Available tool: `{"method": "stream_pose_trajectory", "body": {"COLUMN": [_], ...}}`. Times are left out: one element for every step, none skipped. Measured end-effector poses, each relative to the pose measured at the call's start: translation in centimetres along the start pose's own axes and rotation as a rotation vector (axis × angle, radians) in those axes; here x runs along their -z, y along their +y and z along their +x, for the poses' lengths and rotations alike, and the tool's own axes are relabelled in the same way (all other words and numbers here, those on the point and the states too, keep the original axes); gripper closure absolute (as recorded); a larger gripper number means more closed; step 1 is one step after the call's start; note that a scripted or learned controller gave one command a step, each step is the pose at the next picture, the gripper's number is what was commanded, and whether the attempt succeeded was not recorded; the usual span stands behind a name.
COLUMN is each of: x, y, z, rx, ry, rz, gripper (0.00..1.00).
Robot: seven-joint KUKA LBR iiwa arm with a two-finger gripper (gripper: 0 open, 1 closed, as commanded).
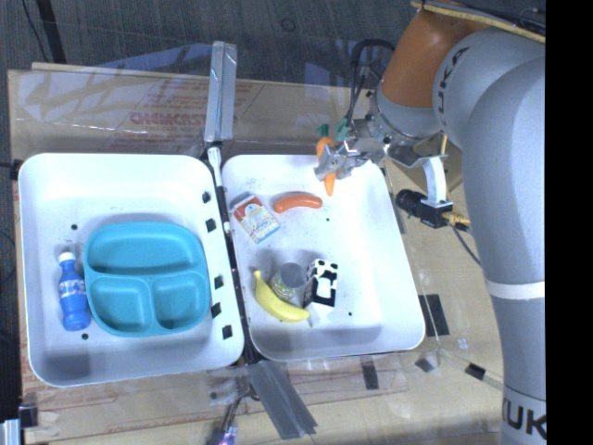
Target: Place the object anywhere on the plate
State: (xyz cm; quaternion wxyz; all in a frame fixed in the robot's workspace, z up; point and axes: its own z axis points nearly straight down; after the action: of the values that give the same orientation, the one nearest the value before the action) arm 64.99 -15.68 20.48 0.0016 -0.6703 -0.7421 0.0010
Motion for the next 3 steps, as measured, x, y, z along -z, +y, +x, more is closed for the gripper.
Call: {"method": "stream_pose_trajectory", "body": {"x": [1.1, 1.9, -0.2], "y": [-5.6, -9.8, -12.4], "z": [7.2, 16.1, 23.7], "rx": [0.109, 0.248, 0.431], "ry": [-0.001, -0.001, -0.001], "rz": [-0.001, 0.0, 0.001], "gripper": [1.0, 1.0, 1.0]}}
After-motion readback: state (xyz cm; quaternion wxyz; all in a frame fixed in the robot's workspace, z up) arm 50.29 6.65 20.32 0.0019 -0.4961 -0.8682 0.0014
